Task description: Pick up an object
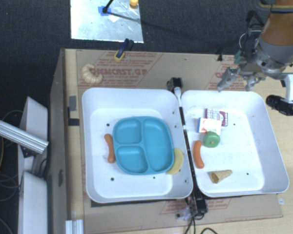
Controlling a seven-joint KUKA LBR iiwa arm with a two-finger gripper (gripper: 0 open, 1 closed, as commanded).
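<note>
1. The gripper [239, 78] hangs over the worktop just beyond the far edge of the right bin [276, 145], near that bin's far left corner. Its fingers [226, 80] stand apart with nothing between them, so no pick has begun.
2. The likely things to pick lie in the right bin: a small carton [213, 120] toward the far side, a green apple [212, 139] touching the carton's near edge, a sausage [198, 154] close to the bin's left wall, and a cone [219, 176] near the near edge.
3. The left bin [95, 145] holds a blue tray [141, 145] in its middle, a second sausage [109, 148] just left of it, and a banana slice [177, 161] tucked against the tray's right edge.
4. My judgement is that the arm is staged high and outside the bin so it can come down on a chosen thing without sweeping the others.
5. The cone looks the easiest: it lies apart from the rest, with bare floor on all sides for the fingers.
6. The apple and carton touch, so closing on one may shove the other; the apple is round and may roll.
7. The sausage in the right bin leaves little room between itself and the wall, and the divider between the bins rises just beside it.
8. The right half of the right bin is bare, giving room to approach from that side.
</note>
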